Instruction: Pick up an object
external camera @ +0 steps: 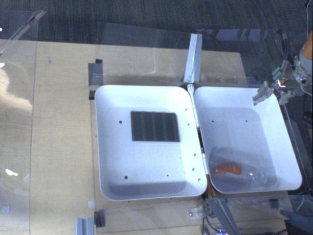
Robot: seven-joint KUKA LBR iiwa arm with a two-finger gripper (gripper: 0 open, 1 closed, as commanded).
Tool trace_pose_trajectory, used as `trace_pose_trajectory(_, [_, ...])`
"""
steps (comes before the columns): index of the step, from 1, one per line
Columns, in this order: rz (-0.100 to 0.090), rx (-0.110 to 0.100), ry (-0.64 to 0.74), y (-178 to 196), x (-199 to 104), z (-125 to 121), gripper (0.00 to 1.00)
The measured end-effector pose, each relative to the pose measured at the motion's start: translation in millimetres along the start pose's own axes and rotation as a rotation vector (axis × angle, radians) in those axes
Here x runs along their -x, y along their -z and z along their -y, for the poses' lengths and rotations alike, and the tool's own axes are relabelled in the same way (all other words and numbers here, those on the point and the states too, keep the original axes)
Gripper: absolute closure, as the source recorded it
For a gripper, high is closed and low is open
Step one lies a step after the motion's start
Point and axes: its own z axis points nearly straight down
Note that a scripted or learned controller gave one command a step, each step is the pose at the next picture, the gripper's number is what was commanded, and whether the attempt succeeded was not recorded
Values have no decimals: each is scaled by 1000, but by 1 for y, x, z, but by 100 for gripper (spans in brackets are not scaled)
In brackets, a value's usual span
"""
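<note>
While the arm (304,67) reaches in from the right, these lines tell how things lie.

Worktop: pale wood (58,146), seen from above at a slant, bearing two shallow white bins side by side.

Left bin: white, with rounded corners (110,175); a dark ribbed rectangular pad (154,126) lies on its floor, a little above the middle. Small dark dots mark the floor around the pad.

Right bin: white (286,146), its left rim just beside the left bin's right rim.

Object: a clear plastic thing with an orange part inside (229,169), lying flat in the right bin near its lower left corner. More clear plastic (257,175) spreads to its right along the lower wall; its exact shape is hard to tell.

Pincer: at the upper right corner of the right bin (268,92), over the rim, well apart from the orange thing. Whether it is open or closed I cannot tell; it is small and partly blurred. Nothing can be seen in its grip.

Arm: grey, cut by the right edge, with a trace of orange at the top.

Divider: a grey metal bar (193,58) runs up from the gap between the bins toward the far edge.

Brackets: dark blocks sit at the left bin's upper left (96,72) and below its lower left corner (99,219).
</note>
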Motion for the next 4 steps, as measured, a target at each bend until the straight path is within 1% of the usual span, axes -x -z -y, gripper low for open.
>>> trace_pose_trajectory(1, [0,2,-355,31,-5,90,0])
trace_pose_trajectory(2, [-1,-1,-531,-17,-114,101,0])
trace_pose_trajectory(3, [0,3,-333,-15,-64,95,0])
trace_pose_trajectory(4, [1,4,-94,-14,-27,96,0])
